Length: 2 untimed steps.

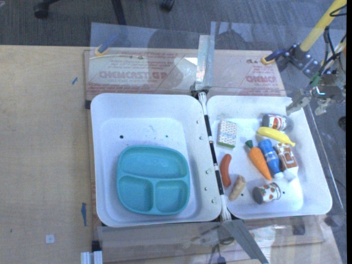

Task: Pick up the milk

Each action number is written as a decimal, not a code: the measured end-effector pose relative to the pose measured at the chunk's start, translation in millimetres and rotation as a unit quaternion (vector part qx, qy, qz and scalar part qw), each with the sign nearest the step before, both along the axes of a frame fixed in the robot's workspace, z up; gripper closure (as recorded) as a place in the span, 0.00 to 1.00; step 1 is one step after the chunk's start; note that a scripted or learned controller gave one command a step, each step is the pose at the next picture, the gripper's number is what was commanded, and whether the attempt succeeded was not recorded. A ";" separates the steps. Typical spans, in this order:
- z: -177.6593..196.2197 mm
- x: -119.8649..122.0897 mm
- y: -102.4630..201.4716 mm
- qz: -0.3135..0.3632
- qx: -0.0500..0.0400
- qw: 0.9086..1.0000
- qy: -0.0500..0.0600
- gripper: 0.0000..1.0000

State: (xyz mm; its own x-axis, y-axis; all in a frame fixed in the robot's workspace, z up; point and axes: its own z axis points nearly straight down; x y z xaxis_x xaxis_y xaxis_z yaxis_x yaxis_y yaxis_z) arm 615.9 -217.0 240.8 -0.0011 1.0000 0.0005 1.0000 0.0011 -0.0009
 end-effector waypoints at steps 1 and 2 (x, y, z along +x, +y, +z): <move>-83.4 52.4 -1.4 0.120 -0.002 0.993 -0.003 0.00; -143.0 23.7 11.2 0.131 -0.003 0.991 -0.004 0.00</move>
State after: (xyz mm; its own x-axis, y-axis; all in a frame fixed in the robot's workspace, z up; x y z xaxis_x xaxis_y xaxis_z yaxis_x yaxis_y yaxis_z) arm 639.6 -205.8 97.8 -0.2602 0.9655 -0.0057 0.9655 0.2602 0.0065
